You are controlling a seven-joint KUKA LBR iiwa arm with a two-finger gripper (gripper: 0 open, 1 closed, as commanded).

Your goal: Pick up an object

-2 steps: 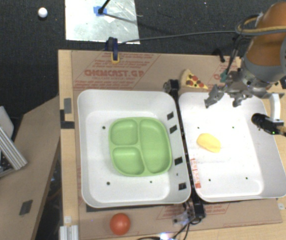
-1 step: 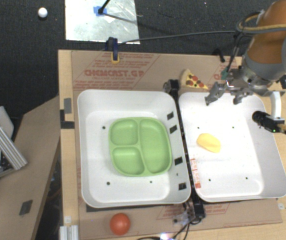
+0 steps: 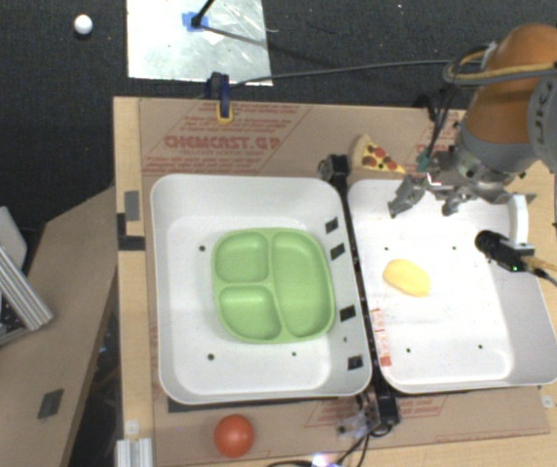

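Red ball point(image 3: 234, 435) nearest | gripper point(image 3: 425, 197) open, empty, above right bin point(image 3: 537, 358) | approach step | next: descend onto yellow object point(image 3: 407, 278)

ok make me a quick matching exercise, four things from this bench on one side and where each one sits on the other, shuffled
Things:
1. green divided plate
2. yellow object
3. red ball
4. pizza slice toy

Places:
A. on the bench behind the right bin
B. in the left bin
C. on the bench in front of the left bin
D. in the right bin

Pairs: 1-B, 2-D, 3-C, 4-A
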